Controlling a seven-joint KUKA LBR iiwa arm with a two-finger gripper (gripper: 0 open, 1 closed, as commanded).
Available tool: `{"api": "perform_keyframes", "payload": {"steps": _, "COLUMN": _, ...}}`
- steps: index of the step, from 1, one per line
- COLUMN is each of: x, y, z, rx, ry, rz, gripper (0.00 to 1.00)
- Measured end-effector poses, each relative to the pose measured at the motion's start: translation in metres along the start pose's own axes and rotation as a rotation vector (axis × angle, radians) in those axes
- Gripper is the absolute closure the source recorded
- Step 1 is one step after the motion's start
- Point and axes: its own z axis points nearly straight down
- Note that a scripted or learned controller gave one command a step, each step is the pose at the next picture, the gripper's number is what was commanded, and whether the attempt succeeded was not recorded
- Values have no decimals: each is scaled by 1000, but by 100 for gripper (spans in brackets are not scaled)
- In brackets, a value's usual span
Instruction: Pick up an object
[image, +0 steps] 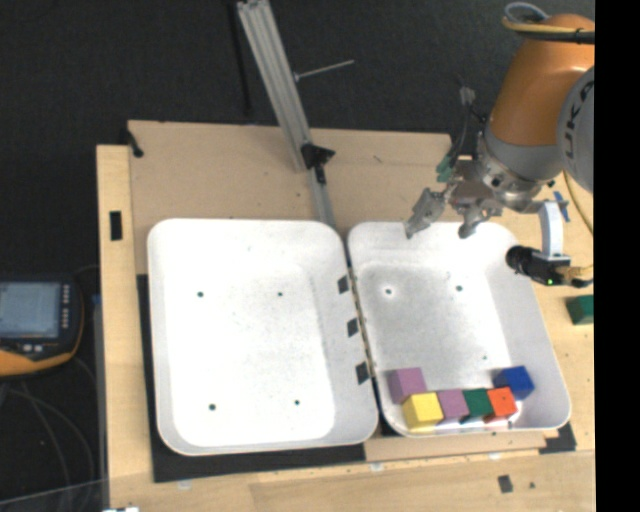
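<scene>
The robot arm (535, 95) comes in from the right, grey with a big orange part, and its gripper (442, 222) hangs above the far edge of the right bin (440, 300). The two fingers (420, 215) are spread apart with nothing between them. They point down at the back of the bin, where the white floor is bare. All the blocks are far from the gripper, bunched along the near edge of the same bin. A purple block (406, 383) sits a little behind the others. In front of it is a yellow block (423, 409), and just beside that is another purple block (453, 404). Next come a green block (477, 403) and an orange block (501, 402), touching each other. A blue block (514, 380) sits behind the orange one, near the right corner. The left bin (245, 330) is right beside the right bin, and small black clips sit along the line where the two meet. Both bins rest on a pale wooden worktop (115, 300). A grey metal pole (285, 90) slants up from behind the bins. A small screen (35, 315) in an orange case lies off the left side of the worktop. A little green thing (580, 310) sits at the right edge.
</scene>
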Motion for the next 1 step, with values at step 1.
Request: {"api": "perform_keyframes", "payload": {"steps": 1, "x": -56, "y": -13, "z": 104, "rx": 8, "ry": -2, "rz": 6, "gripper": 0}}
